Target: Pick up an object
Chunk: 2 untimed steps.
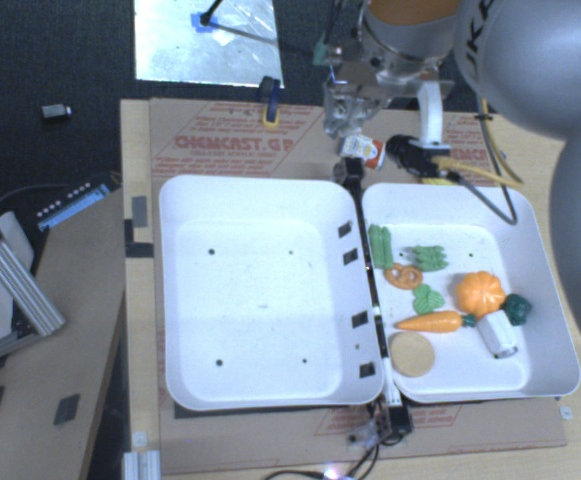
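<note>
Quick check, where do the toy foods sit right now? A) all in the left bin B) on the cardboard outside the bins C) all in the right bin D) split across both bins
C: the carrot, the orange pumpkin, the pretzel and the round cracker all lie inside the right bin, while the left bin shows bare white floor.

The right bin point(530, 268) holds a cluster of toy foods: an orange pumpkin point(478, 292), a carrot point(432, 321) lying flat, a round tan cookie point(411, 354), a pretzel point(403, 276), green beans point(428, 258), a green pod point(380, 245), a white bottle point(498, 335) and broccoli point(517, 310).
</note>
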Available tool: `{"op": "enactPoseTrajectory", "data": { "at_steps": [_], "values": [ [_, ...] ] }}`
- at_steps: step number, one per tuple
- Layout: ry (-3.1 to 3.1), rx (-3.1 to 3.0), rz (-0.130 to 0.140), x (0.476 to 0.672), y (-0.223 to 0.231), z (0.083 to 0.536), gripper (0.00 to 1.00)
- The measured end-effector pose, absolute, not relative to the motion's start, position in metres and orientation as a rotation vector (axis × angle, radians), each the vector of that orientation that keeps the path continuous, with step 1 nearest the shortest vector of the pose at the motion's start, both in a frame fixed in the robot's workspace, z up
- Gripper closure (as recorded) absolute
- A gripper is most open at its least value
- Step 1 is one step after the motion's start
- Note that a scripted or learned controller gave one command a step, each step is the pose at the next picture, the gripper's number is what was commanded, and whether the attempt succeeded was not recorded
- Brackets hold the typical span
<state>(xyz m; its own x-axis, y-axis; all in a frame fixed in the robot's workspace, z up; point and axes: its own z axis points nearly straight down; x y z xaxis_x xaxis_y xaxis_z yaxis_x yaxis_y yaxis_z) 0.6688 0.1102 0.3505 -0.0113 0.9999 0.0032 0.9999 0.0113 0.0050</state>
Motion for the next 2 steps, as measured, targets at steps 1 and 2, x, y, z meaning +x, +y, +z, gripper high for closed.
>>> {"op": "enactPoseTrajectory", "data": {
  "at_steps": [1,2],
  "values": [
    [2.227,2.206,0.023,0.668,0.154,0.464,1.0],
    [2.228,2.208,0.017,0.666,0.201,0.541,1.0]
  ]
}}
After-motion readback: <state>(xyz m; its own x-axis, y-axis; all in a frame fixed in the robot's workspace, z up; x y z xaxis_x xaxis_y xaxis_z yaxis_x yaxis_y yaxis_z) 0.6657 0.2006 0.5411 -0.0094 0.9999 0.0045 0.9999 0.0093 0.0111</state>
